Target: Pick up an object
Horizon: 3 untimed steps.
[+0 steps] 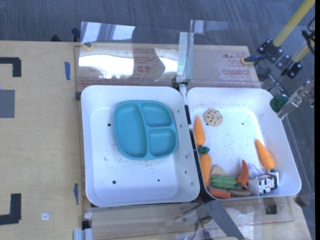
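The objects to be picked lie in the right-hand shallow white bin (280, 134), most of them crowded toward its near edge. A round tan cookie with dark chips (213, 117) sits apart near the far left part of that bin. Just beside the bin's left wall lies an orange toy carrot with a green top (199, 132), and directly nearer the camera a second orange carrot (205, 168) lies in line with it, the green tops meeting between them. A third orange carrot (264, 154) lies tilted toward the right wall, well apart from the other two. Along the near edge a green bean-like piece (224, 182) rests on a flat tan slice (218, 172), with a small red-orange pepper-shaped piece (243, 173) just to its right and a little white block with dark markings (263, 183) touching that cluster on the right. The left-hand shallow white bin (95, 134) holds a teal plastic divided plate with three compartments (145, 129), lying flat near its middle. Both bins sit side by side, their inner walls touching, on the pale wooden bench (40, 144). At the right edge, beyond the right bin, some grey and green hardware with yellow rods is visible; whether the tool is open or closed I cannot tell.
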### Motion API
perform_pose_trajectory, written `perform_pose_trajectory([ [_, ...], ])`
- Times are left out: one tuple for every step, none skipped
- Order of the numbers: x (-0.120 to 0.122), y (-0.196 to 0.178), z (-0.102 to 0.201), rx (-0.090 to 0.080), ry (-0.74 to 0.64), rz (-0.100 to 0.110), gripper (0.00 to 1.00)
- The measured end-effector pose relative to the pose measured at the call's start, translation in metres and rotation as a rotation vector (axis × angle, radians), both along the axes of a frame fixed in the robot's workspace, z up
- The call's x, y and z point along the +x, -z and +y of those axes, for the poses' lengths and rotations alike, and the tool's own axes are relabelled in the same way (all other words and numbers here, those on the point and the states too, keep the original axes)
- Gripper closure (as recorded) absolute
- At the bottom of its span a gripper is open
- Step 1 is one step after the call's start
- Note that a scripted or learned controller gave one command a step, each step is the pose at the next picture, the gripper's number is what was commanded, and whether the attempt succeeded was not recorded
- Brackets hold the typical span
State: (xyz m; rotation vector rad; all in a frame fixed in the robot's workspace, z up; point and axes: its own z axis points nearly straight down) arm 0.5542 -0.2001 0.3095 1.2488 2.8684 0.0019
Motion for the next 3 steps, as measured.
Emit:
perform_pose_trajectory([
  [0.090,0.044,0.045,0.006,0.142,0.010,1.00],
  [0.038,0.080,0.079,0.009,0.783,0.014,1.00],
  [0.046,0.074,0.078,0.008,0.709,0.008,1.00],
])
